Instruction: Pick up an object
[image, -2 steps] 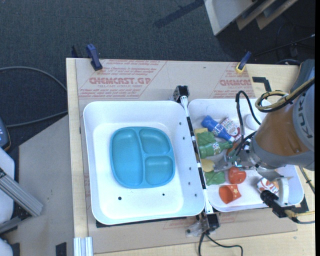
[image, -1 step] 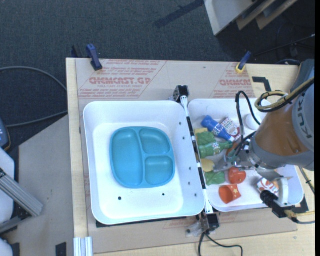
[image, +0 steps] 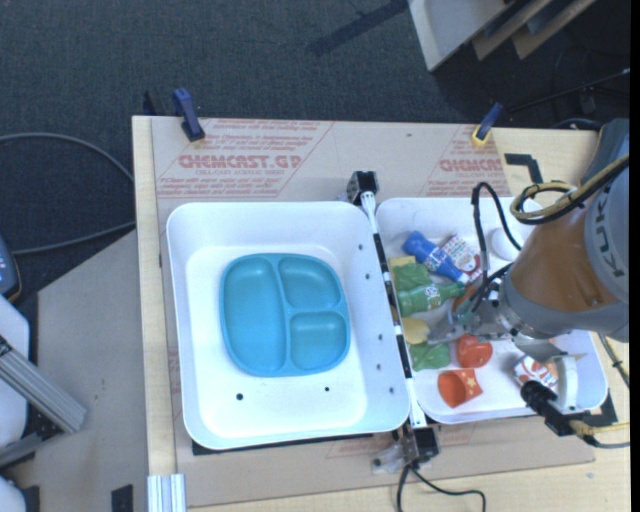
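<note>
The right bin (image: 590, 395) holds a heap of small objects. A blue bottle (image: 432, 251) lies at the back beside a red-and-white packet (image: 460, 247). Green packets (image: 417, 288) lie along the bin's left wall, with another green piece (image: 430, 356) further forward. A red tomato-like ball (image: 474, 351) and an orange cup (image: 458, 387) rest near the front. My gripper (image: 468, 306) is low over the middle of the heap, just behind the red ball and right of the green packets. The wrist hides its tips.
The left bin (image: 200, 400) bears a blue divided plate (image: 285, 313). A black divider rail (image: 385, 300) runs between the bins. A small red-and-white item (image: 538, 372) lies at the right bin's front right, under the arm. Clamps (image: 186, 112) hold the board at the back.
</note>
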